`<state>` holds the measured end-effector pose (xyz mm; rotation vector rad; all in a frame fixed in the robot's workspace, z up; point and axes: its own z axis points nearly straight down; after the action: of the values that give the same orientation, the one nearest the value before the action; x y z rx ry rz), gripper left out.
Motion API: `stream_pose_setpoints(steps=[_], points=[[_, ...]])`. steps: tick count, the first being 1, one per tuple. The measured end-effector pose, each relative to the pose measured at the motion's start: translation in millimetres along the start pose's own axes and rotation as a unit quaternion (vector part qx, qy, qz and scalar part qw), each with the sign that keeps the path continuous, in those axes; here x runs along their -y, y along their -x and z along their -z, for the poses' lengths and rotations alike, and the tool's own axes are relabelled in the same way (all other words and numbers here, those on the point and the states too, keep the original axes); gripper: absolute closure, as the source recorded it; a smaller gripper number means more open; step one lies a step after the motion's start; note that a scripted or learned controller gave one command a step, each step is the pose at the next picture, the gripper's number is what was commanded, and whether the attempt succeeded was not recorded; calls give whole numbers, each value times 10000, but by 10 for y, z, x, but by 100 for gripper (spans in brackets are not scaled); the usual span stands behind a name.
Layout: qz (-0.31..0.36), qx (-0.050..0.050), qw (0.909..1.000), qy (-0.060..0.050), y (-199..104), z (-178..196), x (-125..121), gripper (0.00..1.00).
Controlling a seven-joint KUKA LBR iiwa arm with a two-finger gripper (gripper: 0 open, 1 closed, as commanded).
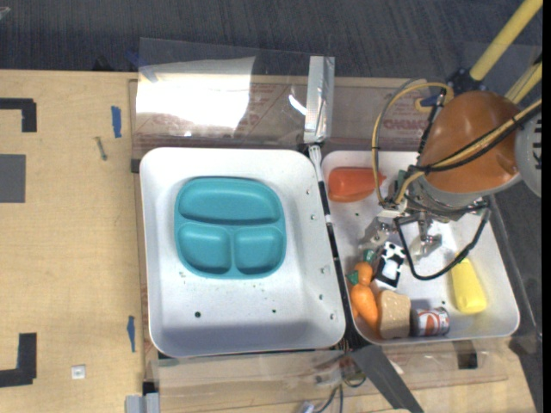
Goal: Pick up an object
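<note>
My gripper point(405, 235) hangs low over the middle of the right bin point(506, 315), under the orange wrist band. Just below it lies a small black-and-white object point(392, 263). A red-orange rounded piece point(351, 183) sits in the bin's back left corner, to the gripper's upper left. An orange carrot point(365, 301) lies along the left wall, with a tan block point(395, 314) and a small red-and-white can point(429, 322) at the front. A yellow piece point(469, 286) rests at the front right. I see nothing clearly held.
The left bin point(172, 317) holds a teal divided plate point(230, 226). A clear plastic sheet point(215, 101) and a metal post point(317, 101) stand behind the bins. Cables loop around the wrist above the right bin.
</note>
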<state>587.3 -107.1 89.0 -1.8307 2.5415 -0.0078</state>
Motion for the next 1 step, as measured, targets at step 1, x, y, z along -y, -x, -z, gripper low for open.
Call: stream_pose_setpoints(steps=[1], points=[[-508,0,9987,-16,-135,10,-626,0]])
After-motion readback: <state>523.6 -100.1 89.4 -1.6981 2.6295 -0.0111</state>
